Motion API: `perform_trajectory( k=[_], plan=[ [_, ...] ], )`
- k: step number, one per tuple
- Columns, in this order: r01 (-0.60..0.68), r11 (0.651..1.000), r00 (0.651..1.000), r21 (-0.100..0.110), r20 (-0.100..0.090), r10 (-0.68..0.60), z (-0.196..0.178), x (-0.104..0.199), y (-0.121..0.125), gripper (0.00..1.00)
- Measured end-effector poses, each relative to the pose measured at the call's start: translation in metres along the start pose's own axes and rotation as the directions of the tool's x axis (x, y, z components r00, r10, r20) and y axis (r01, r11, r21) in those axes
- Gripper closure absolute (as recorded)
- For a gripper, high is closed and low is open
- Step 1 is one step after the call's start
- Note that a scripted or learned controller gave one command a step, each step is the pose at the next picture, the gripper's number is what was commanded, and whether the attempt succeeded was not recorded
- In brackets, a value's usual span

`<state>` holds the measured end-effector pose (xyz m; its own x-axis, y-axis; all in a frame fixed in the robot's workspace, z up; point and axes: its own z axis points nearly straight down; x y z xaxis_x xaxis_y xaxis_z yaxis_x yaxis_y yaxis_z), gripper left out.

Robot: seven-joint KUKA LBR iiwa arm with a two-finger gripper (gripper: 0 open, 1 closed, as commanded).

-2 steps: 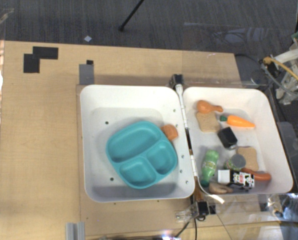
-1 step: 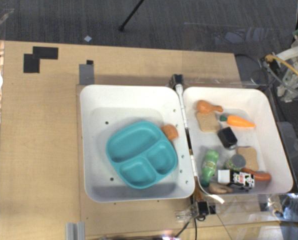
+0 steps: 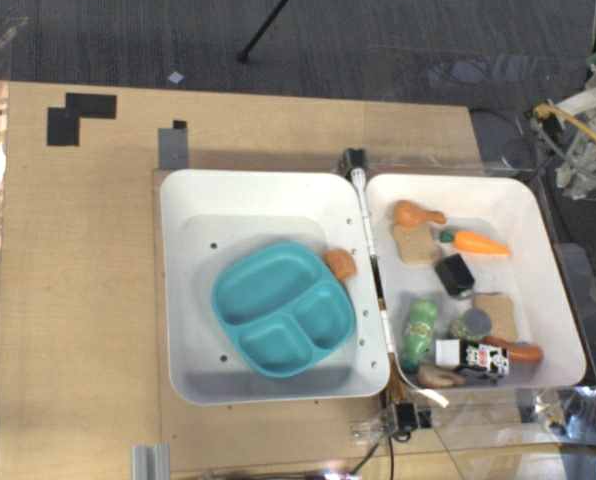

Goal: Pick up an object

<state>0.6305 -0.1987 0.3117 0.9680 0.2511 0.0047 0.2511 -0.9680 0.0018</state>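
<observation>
I see the left bin (image 3: 178, 268) with a big teal plate (image 3: 283, 310) and an orange piece (image 3: 340, 263) touching its rim. In the right bin (image 3: 538, 228) many small objects lie crowded: the carrot (image 3: 481, 244), the black block (image 3: 455, 275), the green bottle (image 3: 419, 330). I think a grasp there may catch two neighbours or slip. My jaws: I cannot tell.

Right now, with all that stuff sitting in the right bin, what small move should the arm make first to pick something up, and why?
Probably bring the gripper in over the right bin and line it up above the carrot. It lies fairly apart near the far side, while the green bottle, the small carton and the pieces around them crowd together at the near edge, so a clean grasp looks likelier there.
</observation>
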Motion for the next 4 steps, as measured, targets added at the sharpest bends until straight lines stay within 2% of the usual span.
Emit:
perform_trajectory(
  k=[2, 4],
  plan=[
    [-0.036, 0.999, 0.999, 0.000, -0.004, 0.036, -0.114, 0.032, 0.013, 1.00],
    [-0.033, 0.999, 0.999, 0.001, -0.003, 0.033, -0.187, 0.033, 0.008, 1.00]
  ],
)
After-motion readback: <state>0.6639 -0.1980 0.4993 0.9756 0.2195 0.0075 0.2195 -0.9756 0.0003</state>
